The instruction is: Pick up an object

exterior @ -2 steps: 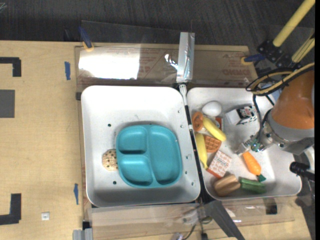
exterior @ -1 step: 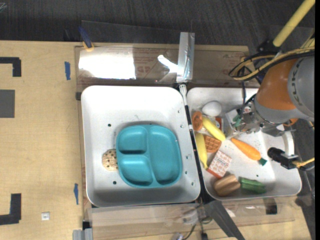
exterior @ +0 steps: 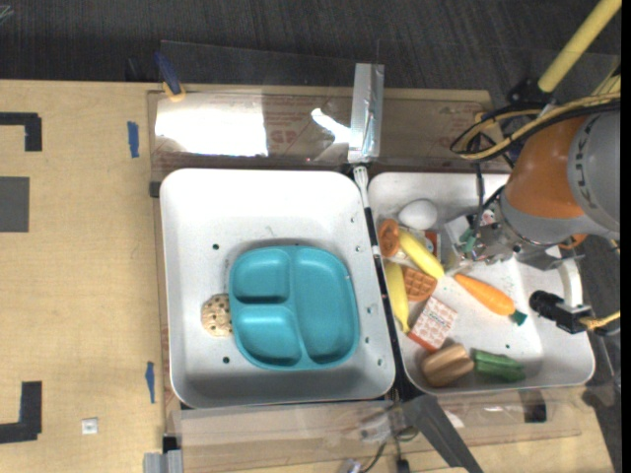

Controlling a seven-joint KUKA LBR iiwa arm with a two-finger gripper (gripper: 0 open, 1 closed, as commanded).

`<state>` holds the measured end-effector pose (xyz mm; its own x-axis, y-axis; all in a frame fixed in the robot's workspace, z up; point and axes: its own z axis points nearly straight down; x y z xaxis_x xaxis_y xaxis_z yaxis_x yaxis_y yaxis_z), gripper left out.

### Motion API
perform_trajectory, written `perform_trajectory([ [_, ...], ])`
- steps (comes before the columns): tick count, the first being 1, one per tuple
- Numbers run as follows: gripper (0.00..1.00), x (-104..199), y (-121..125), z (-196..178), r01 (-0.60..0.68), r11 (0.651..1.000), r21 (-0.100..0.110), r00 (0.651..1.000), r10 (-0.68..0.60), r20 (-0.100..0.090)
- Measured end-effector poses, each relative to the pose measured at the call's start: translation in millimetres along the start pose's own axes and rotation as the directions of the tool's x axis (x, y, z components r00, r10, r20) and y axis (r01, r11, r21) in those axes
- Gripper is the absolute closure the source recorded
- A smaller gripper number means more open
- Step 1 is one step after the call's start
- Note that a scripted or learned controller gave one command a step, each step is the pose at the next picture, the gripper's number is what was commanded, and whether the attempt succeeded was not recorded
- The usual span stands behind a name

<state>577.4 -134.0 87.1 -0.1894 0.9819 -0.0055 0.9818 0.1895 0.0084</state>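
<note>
The right bin (exterior: 562, 358) holds several toy foods. A white egg (exterior: 419, 212) lies at the back, with a yellow banana (exterior: 421, 255) in front of it. Nearby are a second yellow piece (exterior: 396, 296), an orange waffle (exterior: 419, 286) and a carrot (exterior: 485, 295). A red and white packet (exterior: 433, 322), a brown bun (exterior: 446, 364) and a green vegetable (exterior: 498, 366) lie towards the front. My gripper (exterior: 473, 237) hangs low over the back middle of this bin, just right of the banana and behind the carrot. Nothing is seen held in it.
The left bin (exterior: 197, 215) carries a teal divided plate (exterior: 293, 305) with a round cookie (exterior: 216, 314) at its left edge. The grey and orange arm (exterior: 552, 180) fills the right bin's back right corner. A black part (exterior: 554, 312) juts over its right side. Cables loop behind.
</note>
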Motion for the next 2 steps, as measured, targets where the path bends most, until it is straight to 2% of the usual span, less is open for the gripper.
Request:
perform_trajectory([
  [1,0.00,0.7,-0.5,0.9,0.000,1.000,0.002,1.000,0.000,-0.002],
  [2,0.00,-26.6,-47.3,0.0,-0.107,0.994,0.014,0.994,0.107,-0.006],
])
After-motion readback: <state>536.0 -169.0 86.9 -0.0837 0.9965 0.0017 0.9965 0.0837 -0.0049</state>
